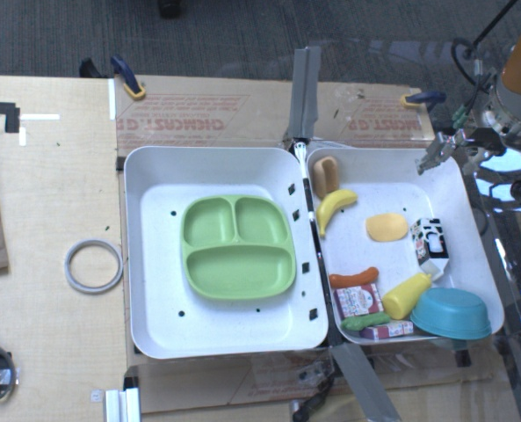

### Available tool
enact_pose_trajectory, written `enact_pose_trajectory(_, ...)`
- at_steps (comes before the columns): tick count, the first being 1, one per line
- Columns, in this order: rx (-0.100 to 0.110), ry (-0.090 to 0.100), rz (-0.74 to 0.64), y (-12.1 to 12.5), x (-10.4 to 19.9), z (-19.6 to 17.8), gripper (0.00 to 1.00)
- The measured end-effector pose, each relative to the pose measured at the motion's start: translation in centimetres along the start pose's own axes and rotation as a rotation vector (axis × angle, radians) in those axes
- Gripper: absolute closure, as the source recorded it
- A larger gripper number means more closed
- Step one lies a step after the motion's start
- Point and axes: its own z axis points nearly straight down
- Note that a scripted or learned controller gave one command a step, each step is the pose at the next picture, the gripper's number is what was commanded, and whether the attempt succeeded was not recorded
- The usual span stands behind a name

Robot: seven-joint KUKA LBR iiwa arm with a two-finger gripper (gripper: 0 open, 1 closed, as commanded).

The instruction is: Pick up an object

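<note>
Toys fill the right bin (471,209): a banana (335,207), a blue bowl (452,313), a milk carton (430,241). My gripper (437,155) hangs over its far right corner, holding nothing. I cannot tell about its fingers.

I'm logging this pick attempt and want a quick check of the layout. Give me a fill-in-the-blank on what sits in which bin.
1. The green divided tray lies in the ____ bin.
2. The banana lies in the ____ bin.
3. The blue bowl sits at that bin's near-____ corner.
4. The tape ring lies on the bench, ____ of both bins.

Missing words: left; right; right; left
</note>
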Motion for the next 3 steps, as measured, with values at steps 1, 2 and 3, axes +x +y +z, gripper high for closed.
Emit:
enact_pose_trajectory(1, 0.001, 0.001, -0.176, -4.8, 4.6, 6.5, 0.00)
enact_pose_trajectory(2, 0.002, 0.001, -0.147, -15.7, 8.4, 8.9, 0.00)
enact_pose_trajectory(3, 0.000, 0.001, -0.198, -10.9, 9.9, 13.2, 0.00)
